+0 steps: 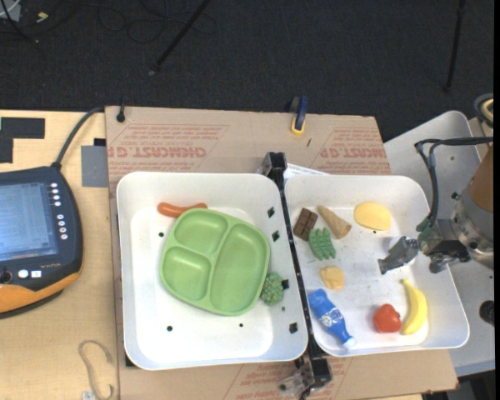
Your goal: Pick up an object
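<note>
— Where the tool (397,255)? Open or closed?

— At the right of the frame, low over the right bin (437,202), reaching in from the right edge. Dark fingers spread slightly, nothing seen between them. Holding nothing.

— What nearby to pick?

— Just below the tool, a yellow banana (414,307) lying along the bin's lower right, with a red tomato-like piece (387,318) touching its left side. Up and left of the tool, a yellow lemon-shaped piece (372,216), apart from it. Further left: a tan cone (334,221), a brown block (305,222), a green leafy piece (322,243), a small yellow lump (332,277), and a blue packet (327,315) near the bottom wall.

— Anything in the way?

— Bare white floor directly under the fingers; banana and tomato-like piece closest, none touching the tool.

— And the left bin (142,307)?

— Holds a green divided plate (214,259), tilted, filling most of the middle. Orange carrot-like piece (182,208) peeking out at the plate's upper left edge. Small green bumpy piece (272,289) at the plate's lower right, against the divider between the bins.

— The surface and the room?

— Cardboard sheet (233,144) with red print under both bins, on a pale wood surface (33,340). Blue-and-yellow clamp (298,116) on the cardboard's top edge. Control pendant (25,240) with lit screen at far left. Dark floor with cables (167,23) across the top of the frame.
</note>
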Available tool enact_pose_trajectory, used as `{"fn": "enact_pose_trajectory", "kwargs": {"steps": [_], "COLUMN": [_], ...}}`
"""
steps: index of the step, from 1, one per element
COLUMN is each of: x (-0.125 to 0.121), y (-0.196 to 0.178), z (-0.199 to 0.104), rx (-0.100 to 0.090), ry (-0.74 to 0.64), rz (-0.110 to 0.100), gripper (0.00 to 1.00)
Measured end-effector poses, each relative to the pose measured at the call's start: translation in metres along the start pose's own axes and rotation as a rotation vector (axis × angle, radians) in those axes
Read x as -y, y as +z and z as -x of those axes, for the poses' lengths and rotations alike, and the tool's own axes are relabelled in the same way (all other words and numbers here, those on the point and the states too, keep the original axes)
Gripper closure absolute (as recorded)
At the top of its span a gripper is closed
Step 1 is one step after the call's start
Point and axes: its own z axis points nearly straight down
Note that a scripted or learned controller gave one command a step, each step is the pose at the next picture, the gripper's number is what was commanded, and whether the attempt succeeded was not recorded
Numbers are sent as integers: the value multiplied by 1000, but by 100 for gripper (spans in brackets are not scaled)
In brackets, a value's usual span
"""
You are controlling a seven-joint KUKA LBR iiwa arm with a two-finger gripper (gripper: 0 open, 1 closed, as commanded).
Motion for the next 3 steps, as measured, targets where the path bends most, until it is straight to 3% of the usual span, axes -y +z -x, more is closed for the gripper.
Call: {"fn": "enact_pose_trajectory", "kwargs": {"steps": [1,3], "x": [-2,5], "y": [-5,110], "z": [0,8], "rx": [2,0], "ry": [-2,-2], "rz": [10,5], "gripper": [0,0]}}
